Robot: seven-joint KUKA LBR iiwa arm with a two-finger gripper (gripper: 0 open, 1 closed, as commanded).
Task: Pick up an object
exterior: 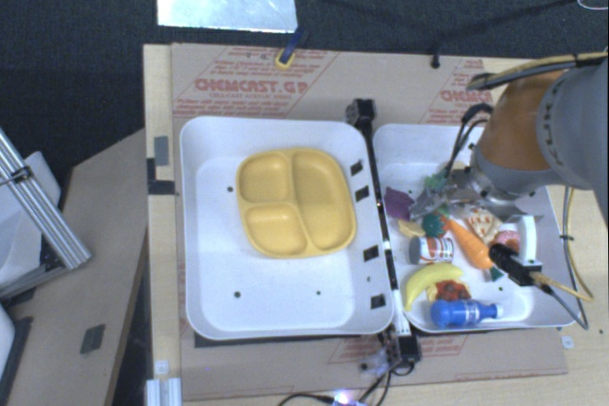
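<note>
from my remote station, the arm (557,124) runs off the right edge and its wrist covers the upper part of the right bin (409,147), so i cannot tell how the gripper (447,190) stands. a purple item (398,202) beside it is partly hidden and too small to name, as is a pizza-like piece (482,223) under the wrist.

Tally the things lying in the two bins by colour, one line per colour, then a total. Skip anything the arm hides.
Yellow: 2, divided plate, banana
Blue: 1, bottle
Orange: 1, carrot
Purple: 1, eggplant-like piece
Red and white: 1, can
Green: 1, small round piece
Total: 7
</note>
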